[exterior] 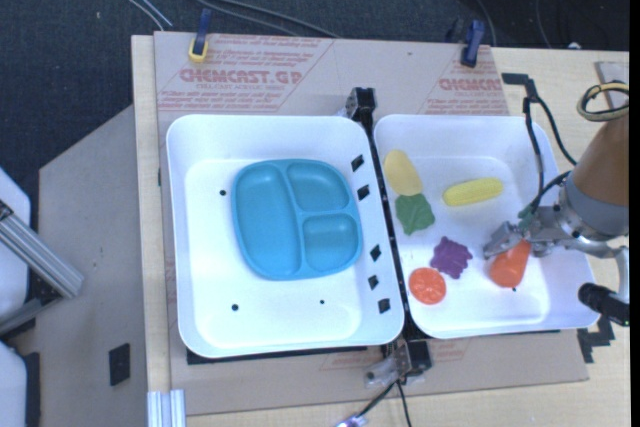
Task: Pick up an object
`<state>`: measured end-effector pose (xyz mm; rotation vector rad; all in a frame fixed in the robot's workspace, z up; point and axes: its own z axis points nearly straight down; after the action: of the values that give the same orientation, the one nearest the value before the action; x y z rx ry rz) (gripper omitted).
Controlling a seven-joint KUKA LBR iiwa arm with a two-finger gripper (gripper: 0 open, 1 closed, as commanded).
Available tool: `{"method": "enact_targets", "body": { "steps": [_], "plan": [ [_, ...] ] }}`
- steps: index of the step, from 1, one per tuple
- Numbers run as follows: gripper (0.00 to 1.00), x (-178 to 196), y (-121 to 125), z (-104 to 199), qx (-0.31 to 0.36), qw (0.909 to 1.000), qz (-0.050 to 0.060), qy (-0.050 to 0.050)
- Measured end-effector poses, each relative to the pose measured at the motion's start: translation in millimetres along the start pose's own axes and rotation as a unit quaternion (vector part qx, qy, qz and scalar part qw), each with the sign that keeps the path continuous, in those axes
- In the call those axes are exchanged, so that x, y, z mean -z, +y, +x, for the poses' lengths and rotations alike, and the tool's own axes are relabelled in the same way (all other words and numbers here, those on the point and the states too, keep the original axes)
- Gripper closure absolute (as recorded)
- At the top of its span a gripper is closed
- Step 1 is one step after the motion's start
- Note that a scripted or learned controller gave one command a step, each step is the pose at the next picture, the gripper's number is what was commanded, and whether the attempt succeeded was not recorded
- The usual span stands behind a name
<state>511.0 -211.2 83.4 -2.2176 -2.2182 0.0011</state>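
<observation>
Hand [512, 245] sits low in the right bin [480, 320], near that bin's right wall, at the end of the grey arm [600, 190] reaching in from the right. Directly under and touching the hand lies an orange carrot-like toy [509, 265], its long axis running roughly from upper right to lower left; which end is the tip cannot be told. Whether the hand is apart or clamped on the toy cannot be told. Left of the hand lies a purple piece [451, 256], and lower left of it an orange round piece [428, 286]. Up and left of the hand a yellow piece [473, 192] lies with its long axis left to right. Far left, a blue divided tray [296, 217] lies in the left bin [200, 245].
</observation>
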Motion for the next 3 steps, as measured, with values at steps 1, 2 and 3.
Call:
{"method": "enact_targets", "body": {
  "steps": [1, 2, 3],
  "plan": [
    [1.0, 13, 1, 0, 0.0, 1.0, -0.002, -0.001],
    [1.0, 59, 8, 5, 0.001, 1.0, -0.004, -0.002],
    [1.0, 104, 6, 0, 0.0, 1.0, -0.005, -0.003]
  ]
}}
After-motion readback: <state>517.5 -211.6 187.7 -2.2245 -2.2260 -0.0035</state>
